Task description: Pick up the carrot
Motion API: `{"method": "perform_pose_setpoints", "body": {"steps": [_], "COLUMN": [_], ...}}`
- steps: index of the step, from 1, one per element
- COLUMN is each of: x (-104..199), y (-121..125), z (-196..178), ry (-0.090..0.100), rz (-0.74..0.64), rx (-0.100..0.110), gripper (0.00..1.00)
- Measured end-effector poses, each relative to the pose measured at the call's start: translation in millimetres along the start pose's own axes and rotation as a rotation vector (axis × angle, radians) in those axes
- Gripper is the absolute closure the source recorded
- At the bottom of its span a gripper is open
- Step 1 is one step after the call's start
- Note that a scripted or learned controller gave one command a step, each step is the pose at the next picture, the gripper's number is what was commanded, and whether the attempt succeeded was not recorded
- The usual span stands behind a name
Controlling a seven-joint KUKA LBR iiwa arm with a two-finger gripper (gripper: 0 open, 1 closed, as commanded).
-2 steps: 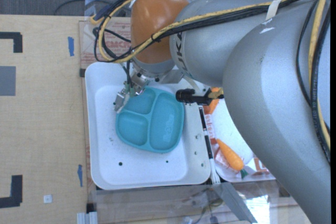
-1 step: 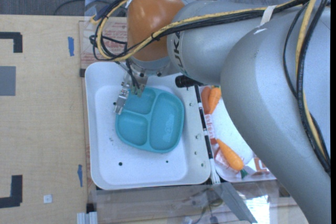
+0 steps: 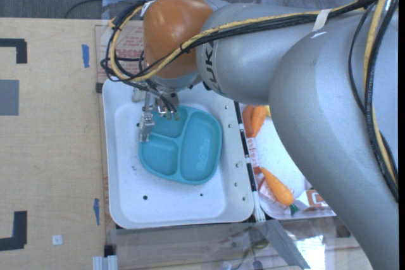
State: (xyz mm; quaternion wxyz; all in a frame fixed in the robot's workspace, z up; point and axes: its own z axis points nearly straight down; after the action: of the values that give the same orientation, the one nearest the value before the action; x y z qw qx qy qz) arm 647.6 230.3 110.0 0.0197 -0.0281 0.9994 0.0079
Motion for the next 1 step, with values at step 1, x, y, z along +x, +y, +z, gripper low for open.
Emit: {"method": "perform_pose_setpoints", "body": {"steps": [1], "x": [-21.9], "y": [-4.6], "z": [-43.1], "ry": [0.033], "rz": [-0.332], "rx": [0.004], "gripper": [0.00]}}
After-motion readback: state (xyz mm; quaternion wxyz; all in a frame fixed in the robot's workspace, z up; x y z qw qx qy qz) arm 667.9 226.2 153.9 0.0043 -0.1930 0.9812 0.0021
